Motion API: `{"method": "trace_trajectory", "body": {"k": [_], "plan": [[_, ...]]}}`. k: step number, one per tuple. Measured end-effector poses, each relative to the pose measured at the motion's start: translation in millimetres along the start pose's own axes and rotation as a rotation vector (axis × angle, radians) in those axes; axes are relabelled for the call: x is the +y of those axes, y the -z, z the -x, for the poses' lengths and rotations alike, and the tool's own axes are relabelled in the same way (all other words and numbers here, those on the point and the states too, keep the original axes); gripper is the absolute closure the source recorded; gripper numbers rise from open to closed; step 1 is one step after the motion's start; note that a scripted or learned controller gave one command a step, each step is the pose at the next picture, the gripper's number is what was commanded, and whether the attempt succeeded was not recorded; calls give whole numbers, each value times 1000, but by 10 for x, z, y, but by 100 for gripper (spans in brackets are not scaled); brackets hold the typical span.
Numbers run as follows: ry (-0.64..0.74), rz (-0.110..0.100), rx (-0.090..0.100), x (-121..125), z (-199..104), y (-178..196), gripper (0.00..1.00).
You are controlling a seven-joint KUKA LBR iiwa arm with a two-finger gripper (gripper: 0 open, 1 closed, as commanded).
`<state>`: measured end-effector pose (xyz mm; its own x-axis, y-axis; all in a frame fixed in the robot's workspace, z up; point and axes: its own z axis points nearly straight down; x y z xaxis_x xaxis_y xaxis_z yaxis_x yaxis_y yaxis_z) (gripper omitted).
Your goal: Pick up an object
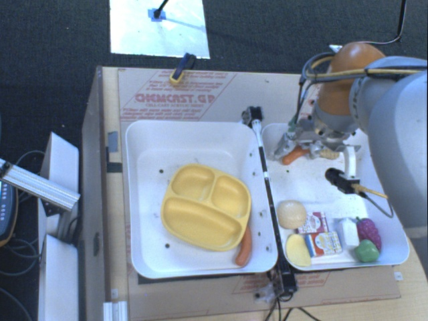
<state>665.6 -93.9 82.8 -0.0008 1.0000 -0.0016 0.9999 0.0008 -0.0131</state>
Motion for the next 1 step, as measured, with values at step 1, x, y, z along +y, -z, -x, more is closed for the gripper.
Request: {"method": "trace_trajectory", "body": {"k": [1], "plan": [[0, 0, 0, -1, -27, -1, 0]]}}
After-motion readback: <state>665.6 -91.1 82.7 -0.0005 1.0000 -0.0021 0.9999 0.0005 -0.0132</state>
